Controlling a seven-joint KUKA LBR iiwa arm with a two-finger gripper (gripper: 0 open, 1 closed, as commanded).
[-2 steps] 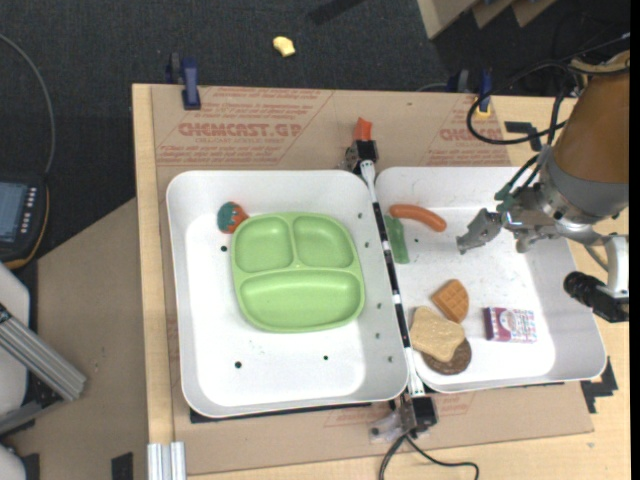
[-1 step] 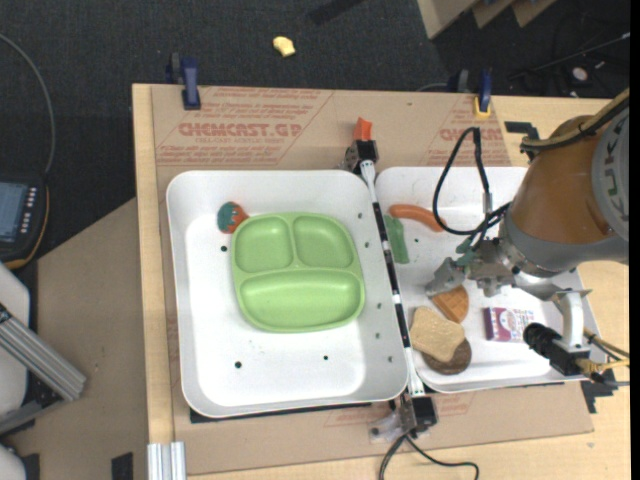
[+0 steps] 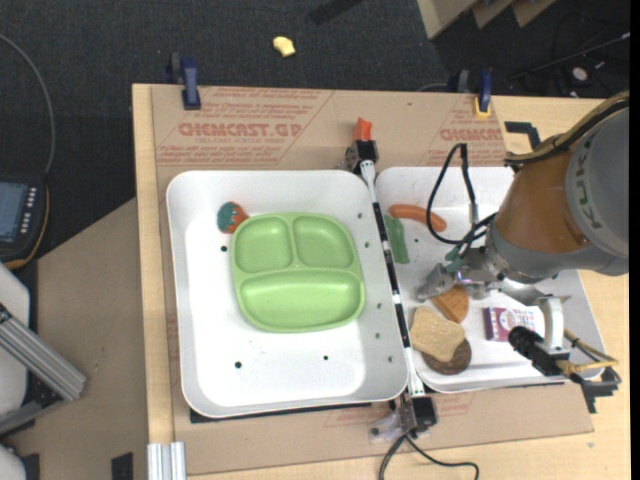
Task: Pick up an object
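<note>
Your gripper [image 3: 452, 280] sits low in the right bin [image 3: 420, 190], touching an orange wedge [image 3: 452, 304]; its grasp is unclear; arm reaches from right.

I see a pale green divided plate [image 3: 297, 271] in the white left bin [image 3: 200, 298]. The right bin [image 3: 420, 190] holds an orange carrot [image 3: 417, 214] and a tan-and-brown bread slice [image 3: 440, 339].
</note>
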